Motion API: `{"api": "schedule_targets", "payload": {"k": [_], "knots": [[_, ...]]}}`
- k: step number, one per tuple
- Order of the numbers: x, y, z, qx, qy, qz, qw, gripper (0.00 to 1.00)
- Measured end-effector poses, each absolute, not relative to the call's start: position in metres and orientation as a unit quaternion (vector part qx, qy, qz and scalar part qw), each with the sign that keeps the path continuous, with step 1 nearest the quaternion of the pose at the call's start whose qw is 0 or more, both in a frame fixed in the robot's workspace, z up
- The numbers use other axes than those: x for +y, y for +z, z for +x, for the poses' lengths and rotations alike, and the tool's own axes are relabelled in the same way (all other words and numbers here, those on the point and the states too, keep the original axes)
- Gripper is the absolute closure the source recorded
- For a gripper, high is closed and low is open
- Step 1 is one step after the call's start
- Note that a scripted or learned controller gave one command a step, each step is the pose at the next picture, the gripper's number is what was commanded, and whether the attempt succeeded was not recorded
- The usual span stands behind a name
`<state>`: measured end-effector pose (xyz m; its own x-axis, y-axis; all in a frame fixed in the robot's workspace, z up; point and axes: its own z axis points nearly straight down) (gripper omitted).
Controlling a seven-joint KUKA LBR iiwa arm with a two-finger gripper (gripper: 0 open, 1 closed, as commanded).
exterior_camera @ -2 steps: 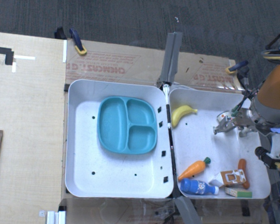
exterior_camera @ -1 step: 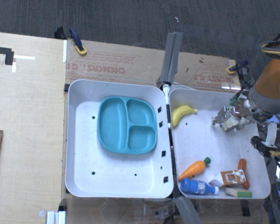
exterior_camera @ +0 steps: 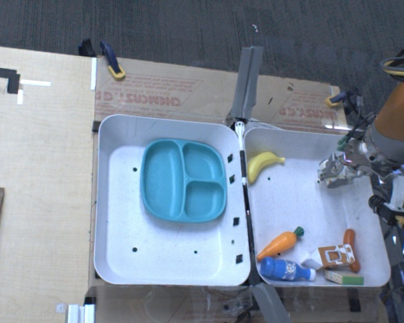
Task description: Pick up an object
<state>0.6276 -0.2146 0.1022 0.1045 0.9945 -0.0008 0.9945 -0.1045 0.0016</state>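
The right bin (exterior_camera: 293, 200) holds a yellow banana (exterior_camera: 261, 163) at its back left. Near its front lie an orange carrot (exterior_camera: 279, 243), a blue bottle (exterior_camera: 286, 270), a small brown-and-white box (exterior_camera: 337, 256), an orange sausage-like piece (exterior_camera: 350, 239) and a green-and-tan block (exterior_camera: 343, 278). My gripper (exterior_camera: 336, 173) hangs over the bin's back right part, well away from these objects. I see nothing between its fingers.
The left bin (exterior_camera: 110, 248) carries a teal divided plate (exterior_camera: 185, 180). A grey divider post (exterior_camera: 247, 84) rises behind the seam between the bins. Cables and clamps crowd the right edge by the arm (exterior_camera: 403, 111). Cardboard lies behind the bins.
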Motion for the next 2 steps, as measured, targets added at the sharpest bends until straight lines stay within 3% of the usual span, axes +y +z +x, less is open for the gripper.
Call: {"api": "schedule_targets", "payload": {"k": [1,2], "knots": [[-0.174,0.25,0.599,0.64,-0.0008,0.768,0.001,1.0],[-0.215,0.237,0.616,0.721,-0.001,0.692,0.001,1.0]]}}
